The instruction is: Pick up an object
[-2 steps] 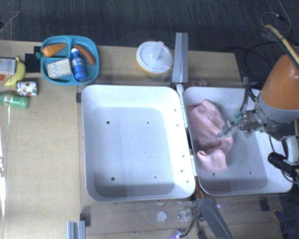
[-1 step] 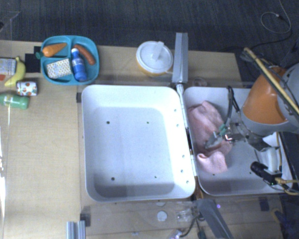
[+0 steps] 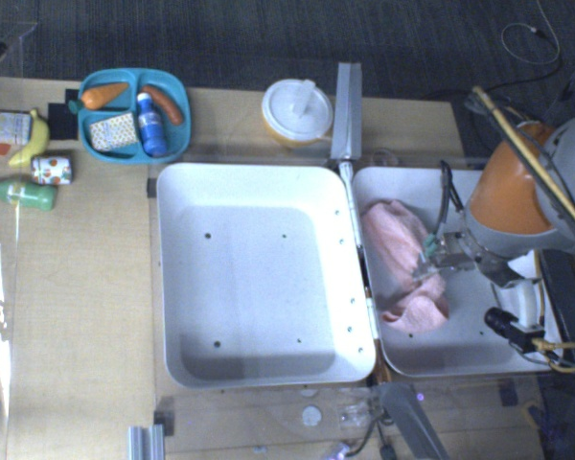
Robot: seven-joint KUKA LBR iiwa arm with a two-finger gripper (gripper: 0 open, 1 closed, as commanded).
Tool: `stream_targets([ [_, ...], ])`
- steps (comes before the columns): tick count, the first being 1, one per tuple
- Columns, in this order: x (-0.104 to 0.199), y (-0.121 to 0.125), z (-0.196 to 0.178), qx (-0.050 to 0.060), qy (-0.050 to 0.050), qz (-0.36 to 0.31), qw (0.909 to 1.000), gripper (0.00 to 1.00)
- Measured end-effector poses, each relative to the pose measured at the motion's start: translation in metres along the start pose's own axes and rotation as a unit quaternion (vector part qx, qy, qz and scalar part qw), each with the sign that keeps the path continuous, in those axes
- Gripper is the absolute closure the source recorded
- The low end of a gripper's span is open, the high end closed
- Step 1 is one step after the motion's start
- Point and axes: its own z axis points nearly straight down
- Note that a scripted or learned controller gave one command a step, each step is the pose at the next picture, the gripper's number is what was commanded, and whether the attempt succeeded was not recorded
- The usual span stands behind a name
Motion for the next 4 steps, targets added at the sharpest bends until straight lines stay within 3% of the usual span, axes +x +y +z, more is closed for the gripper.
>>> stream_targets([
  [1, 0.028, 0.037, -0.079, 0.002, 0.0, -0.003, 1.0, 1.0],
  [2, 0.028, 0.037, -0.079, 0.002, 0.0, -0.003, 1.0, 0.0],
  [3, 0.004, 0.029, 0.01, 0.001, 0.0, 0.005, 1.0, 0.0],
  [4, 0.005, 0.03, 0.0, 0.0, 0.0, 0.004, 1.0, 1.0],
])
